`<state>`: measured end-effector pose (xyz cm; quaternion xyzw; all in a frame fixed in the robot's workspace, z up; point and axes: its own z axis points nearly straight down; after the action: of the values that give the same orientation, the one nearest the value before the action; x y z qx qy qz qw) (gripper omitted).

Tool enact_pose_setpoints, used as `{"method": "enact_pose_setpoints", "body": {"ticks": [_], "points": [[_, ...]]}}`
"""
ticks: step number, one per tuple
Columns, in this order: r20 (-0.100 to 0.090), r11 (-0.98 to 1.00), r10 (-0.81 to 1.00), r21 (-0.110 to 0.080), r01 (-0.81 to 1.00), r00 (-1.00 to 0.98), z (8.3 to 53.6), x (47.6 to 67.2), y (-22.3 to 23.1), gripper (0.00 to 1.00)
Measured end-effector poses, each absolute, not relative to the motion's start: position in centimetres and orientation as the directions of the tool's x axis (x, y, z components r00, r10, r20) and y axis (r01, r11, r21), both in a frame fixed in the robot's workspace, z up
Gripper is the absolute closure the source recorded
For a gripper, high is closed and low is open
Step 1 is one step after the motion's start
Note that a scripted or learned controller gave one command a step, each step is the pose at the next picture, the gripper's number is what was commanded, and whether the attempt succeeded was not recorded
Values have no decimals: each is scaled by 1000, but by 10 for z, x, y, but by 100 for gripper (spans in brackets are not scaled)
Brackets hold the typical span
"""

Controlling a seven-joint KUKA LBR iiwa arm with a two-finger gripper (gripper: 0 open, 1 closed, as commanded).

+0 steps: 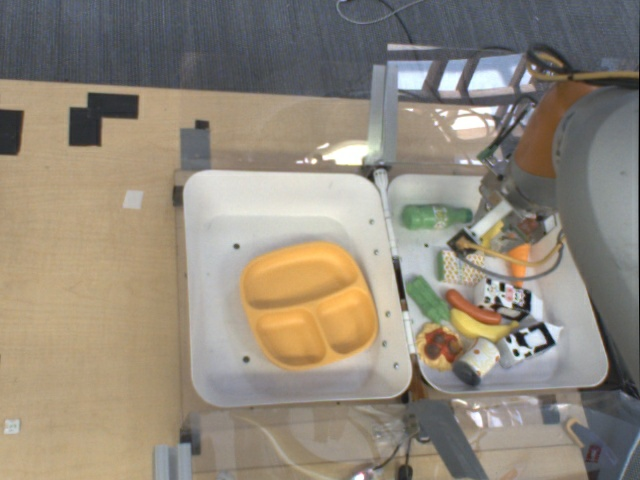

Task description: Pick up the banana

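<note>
The yellow banana (480, 324) lies near the front of the right bin (590, 363), among other small items. A red sausage (473, 307) rests across its far side. My gripper (493, 230) hangs low over the back half of that bin, up and slightly right of the banana and apart from it. The grey arm with its orange band (548, 138) hides the bin's right rear corner.
Around the banana sit a green bottle (436, 215), a green pod (422, 296), two cow-patterned boxes (505, 296) (528, 340), a pizza slice (438, 343), a grey cylinder (474, 362) and an orange item (520, 259). The left bin (210, 268) holds an orange divided plate (308, 303).
</note>
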<state>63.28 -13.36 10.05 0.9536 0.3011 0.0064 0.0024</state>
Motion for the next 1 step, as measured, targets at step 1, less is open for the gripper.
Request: {"method": "enact_pose_setpoints", "body": {"ticks": [1], "points": [[0,-978,209,0,209,978,115,619,-194,100]]}}
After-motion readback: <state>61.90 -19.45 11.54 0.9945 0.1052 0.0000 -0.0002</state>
